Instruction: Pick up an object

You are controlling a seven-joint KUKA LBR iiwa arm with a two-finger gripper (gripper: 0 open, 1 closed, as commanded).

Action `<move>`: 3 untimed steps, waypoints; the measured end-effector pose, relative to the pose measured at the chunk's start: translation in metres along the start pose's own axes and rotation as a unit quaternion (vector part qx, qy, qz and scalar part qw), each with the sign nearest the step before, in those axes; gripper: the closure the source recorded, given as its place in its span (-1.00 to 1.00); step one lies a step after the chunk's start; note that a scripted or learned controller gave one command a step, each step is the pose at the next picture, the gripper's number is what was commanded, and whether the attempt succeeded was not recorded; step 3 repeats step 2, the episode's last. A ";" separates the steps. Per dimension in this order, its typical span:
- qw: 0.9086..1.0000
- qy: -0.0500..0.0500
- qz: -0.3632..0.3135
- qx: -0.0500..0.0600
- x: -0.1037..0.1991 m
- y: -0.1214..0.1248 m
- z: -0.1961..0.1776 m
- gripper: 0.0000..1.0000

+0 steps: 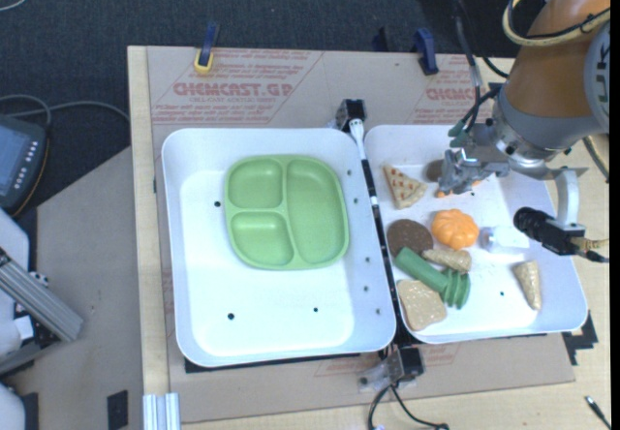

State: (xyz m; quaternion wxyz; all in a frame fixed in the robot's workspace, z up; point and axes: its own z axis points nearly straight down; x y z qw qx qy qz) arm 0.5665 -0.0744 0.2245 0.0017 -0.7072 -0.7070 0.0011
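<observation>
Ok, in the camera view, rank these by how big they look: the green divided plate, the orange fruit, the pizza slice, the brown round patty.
1. green divided plate, by far the largest.
2. orange fruit and brown round patty: too alike to rank.
3. pizza slice, slightly smaller.

One fixed camera looked down at a slant from above the bench (pixel 145 225) — taking in both white bins (pixel 184 254) whole; the arm (pixel 557 60) entered from its right.
</observation>
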 end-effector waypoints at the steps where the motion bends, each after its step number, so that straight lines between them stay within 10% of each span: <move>1: 1.000 0.001 -0.001 -0.001 0.009 -0.013 -0.009 1.00; 3: 1.000 0.000 0.000 0.000 0.006 -0.018 0.005 1.00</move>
